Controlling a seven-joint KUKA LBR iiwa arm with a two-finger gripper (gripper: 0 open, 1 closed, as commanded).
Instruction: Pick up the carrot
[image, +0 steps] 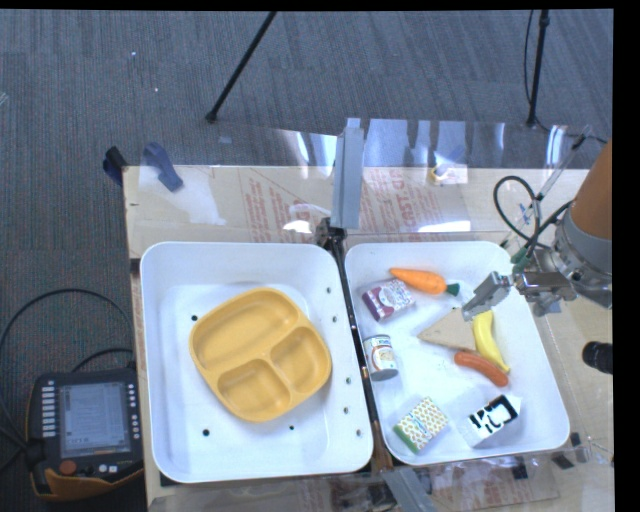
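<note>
- Claw: hangs over the upper right part of the right bin, reaching in from the right on the grey arm. Whether its fingers are spread or closed cannot be told from this slant. Nothing is seen between them. It sits above the top of the banana, just right of the carrot's green end, apart from the carrot.
- Pendant: a dark handheld controller with a screen lies on the floor at the far left, its cable looping behind it.
- Left bin: white and shallow. It holds a yellow divided plate with three compartments, lying flat near the middle.
- Right bin, left side: a small purple carton lies tilted near the upper left; below it stands a small can; lower still lies a green and yellow patterned box.
- Carrot: orange, lying on its side near the top of the right bin, green end pointing right, just right of the purple carton and untouched.
- Right bin, right side: a tan wedge lies mid-bin, touching the yellow banana on its right. An orange-red sausage lies just below them. A black and white carton sits at the lower right.
</note>
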